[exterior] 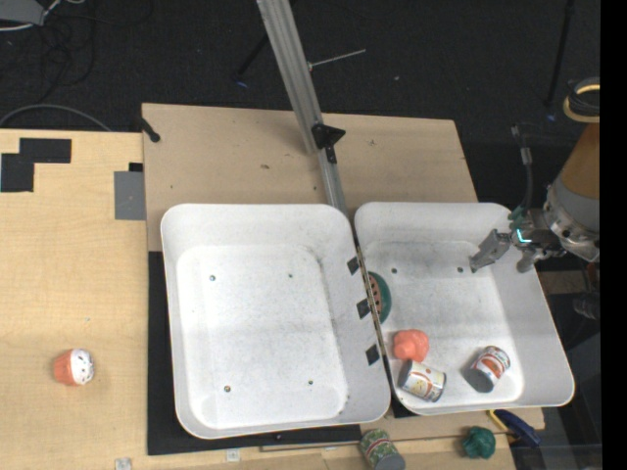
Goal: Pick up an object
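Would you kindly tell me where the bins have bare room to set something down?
The left bin floor is bare throughout. The right bin is free across its far half, near the pincer. Its near edge is crowded: orange ball, two cans.

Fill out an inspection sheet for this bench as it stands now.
Surface: two white bins, left bin and right bin, side by side.
Job's things: in the right bin, orange lump, two cans, a green object at the divider.
Clutter: orange ball on the wood at left; green lump and a can in front of the bins.
Gripper: over the right bin's far right, holding nothing.
Cables: on the dark floor, top left.
Surroundings: metal rail.
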You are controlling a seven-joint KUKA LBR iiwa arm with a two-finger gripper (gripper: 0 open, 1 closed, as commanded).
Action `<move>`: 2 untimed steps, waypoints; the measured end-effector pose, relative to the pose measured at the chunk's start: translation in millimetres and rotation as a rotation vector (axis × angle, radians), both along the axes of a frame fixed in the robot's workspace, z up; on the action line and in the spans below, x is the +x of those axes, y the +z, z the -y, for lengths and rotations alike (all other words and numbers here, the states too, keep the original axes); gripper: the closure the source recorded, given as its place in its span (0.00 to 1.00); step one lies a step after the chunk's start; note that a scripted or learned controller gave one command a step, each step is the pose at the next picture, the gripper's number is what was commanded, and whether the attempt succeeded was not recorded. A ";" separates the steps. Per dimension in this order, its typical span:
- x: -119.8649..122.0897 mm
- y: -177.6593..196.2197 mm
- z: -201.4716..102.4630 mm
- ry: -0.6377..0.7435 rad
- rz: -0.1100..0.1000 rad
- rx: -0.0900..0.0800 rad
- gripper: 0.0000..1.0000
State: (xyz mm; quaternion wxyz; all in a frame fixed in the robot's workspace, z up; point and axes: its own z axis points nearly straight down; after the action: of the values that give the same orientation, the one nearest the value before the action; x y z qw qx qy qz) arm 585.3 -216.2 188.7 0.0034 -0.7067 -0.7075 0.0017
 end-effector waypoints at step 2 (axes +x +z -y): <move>0.3 -58.0 -0.7 0.000 0.005 -0.002 0.00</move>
State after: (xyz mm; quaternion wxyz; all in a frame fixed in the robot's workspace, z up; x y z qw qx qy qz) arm 585.6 -215.5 130.7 0.0011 -0.7068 -0.7074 0.0006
